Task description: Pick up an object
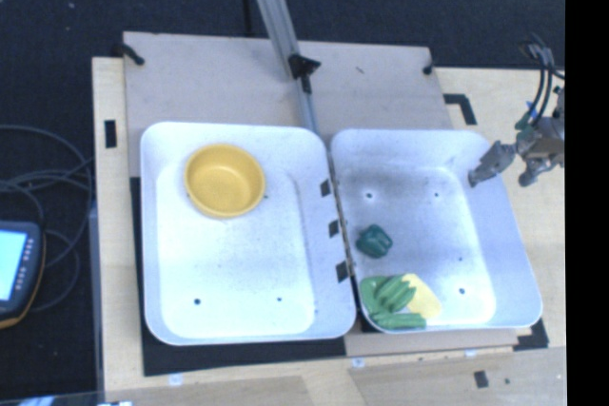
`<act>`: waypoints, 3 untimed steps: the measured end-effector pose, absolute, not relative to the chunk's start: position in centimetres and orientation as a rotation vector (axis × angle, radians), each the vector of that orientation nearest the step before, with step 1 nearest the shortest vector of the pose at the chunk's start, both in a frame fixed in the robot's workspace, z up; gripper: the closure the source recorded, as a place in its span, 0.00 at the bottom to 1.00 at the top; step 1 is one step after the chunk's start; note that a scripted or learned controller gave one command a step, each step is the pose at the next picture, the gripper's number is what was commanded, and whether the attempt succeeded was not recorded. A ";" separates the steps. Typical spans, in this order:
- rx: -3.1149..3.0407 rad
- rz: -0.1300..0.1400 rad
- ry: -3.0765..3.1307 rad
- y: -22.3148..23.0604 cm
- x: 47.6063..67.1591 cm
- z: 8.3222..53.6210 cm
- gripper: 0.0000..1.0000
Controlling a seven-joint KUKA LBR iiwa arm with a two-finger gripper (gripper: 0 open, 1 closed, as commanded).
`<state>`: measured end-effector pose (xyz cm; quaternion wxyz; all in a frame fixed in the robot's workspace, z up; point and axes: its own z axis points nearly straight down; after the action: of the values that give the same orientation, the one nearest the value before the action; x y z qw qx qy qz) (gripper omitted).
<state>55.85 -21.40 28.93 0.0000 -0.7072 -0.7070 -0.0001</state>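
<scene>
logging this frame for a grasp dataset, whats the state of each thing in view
yellow bowl: upright, open side up, in the left bin, upper left part.
dark green object: lying loose in the right bin, near its left wall.
green and yellow toy: lying in the right bin's near left corner, ungrasped.
pincer: at the right bin's far right edge, fingers spread, holding nothing.
</scene>
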 end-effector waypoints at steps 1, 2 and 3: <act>-2.220 0.003 -2.219 -21.8 56.6 24.2 0.00; -2.219 0.004 -2.218 -21.8 57.2 18.2 0.00; -2.221 0.003 -2.219 -22.3 56.9 13.9 0.00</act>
<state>56.88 -22.26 13.90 0.0012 -0.7074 -0.7068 0.0010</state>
